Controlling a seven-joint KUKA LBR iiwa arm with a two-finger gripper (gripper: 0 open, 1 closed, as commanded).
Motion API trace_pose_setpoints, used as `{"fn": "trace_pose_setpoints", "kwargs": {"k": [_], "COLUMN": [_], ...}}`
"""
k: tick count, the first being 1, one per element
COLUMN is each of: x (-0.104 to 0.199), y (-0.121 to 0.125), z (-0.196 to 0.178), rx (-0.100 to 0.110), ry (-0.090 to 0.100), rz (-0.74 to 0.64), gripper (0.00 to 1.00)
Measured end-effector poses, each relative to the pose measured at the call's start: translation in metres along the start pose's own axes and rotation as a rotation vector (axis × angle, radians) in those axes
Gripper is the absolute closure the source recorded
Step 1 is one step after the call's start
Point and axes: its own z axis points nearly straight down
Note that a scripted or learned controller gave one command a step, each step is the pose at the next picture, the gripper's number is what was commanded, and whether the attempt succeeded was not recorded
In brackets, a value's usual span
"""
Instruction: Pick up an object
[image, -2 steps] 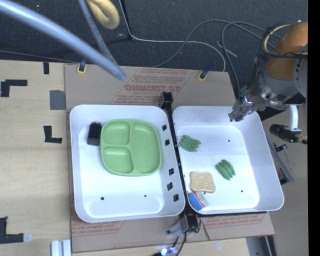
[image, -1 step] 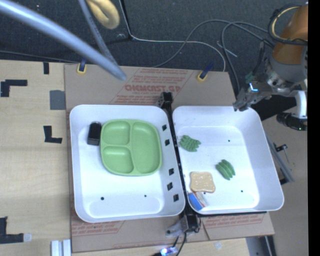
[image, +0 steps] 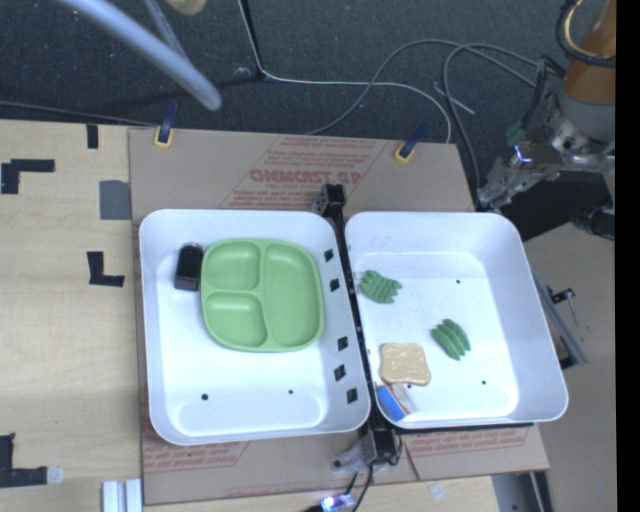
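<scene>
The right bin (image: 500, 240) holds a green ridged piece (image: 379, 287) near its left wall, a green pod-like piece (image: 451, 339) in the middle, and a tan toast slice (image: 404, 364) at the front left, lying over a small blue item (image: 394, 402). In the left bin (image: 160, 380) lie a green divided plate (image: 262, 294) and a small black block (image: 188, 267) beside the plate's left edge. My gripper (image: 503, 186) hangs outside the bins, beyond the right bin's far right corner, with the arm's orange band (image: 600, 30) above it.
Both bins rest on a cardboard sheet (image: 300, 165) held by yellow clamps (image: 163, 135). Black dividers (image: 340, 300) run between the bins. Cables (image: 420, 60) cross the dark floor behind. A grey bar (image: 150, 45) slants across the upper left.
</scene>
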Motion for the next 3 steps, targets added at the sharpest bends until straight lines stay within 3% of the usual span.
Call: {"fn": "trace_pose_setpoints", "kwargs": {"k": [3], "x": [0.162], "y": [-0.003], "z": [0.04], "rx": [0.008], "ry": [0.002], "rz": [-0.003], "gripper": [1.0]}}
